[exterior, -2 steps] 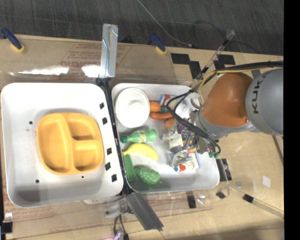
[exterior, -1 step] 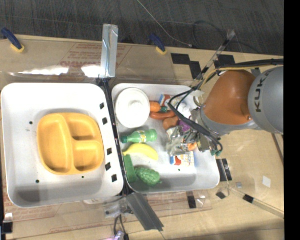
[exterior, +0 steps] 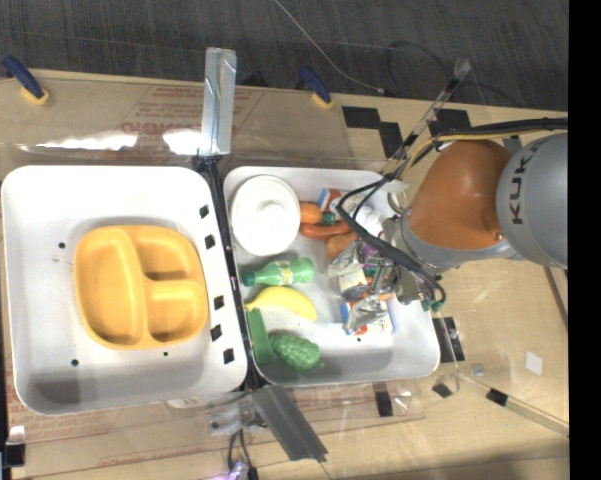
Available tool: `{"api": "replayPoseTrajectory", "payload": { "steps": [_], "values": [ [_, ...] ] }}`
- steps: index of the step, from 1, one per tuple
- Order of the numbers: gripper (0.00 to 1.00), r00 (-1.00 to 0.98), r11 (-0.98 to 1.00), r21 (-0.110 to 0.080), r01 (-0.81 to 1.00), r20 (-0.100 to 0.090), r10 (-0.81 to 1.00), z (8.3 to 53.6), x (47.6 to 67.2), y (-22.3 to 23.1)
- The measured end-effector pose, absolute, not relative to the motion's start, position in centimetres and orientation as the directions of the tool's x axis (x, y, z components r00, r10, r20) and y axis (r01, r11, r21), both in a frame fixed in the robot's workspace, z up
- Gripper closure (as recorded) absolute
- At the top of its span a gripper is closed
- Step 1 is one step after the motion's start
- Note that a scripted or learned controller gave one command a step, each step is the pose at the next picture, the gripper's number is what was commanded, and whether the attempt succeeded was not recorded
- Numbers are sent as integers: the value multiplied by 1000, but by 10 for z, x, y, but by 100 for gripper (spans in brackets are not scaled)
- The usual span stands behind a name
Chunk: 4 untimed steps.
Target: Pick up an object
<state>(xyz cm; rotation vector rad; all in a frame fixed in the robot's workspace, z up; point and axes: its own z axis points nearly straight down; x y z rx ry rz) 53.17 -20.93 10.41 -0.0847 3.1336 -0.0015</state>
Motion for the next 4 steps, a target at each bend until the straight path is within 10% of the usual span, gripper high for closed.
{"api": "replayPoseTrajectory", "payload": {
  "steps": [4],
  "values": [
    [0, -948, 948, -1, -319, -4, -319, 93, 536, -207]
  ]
}}
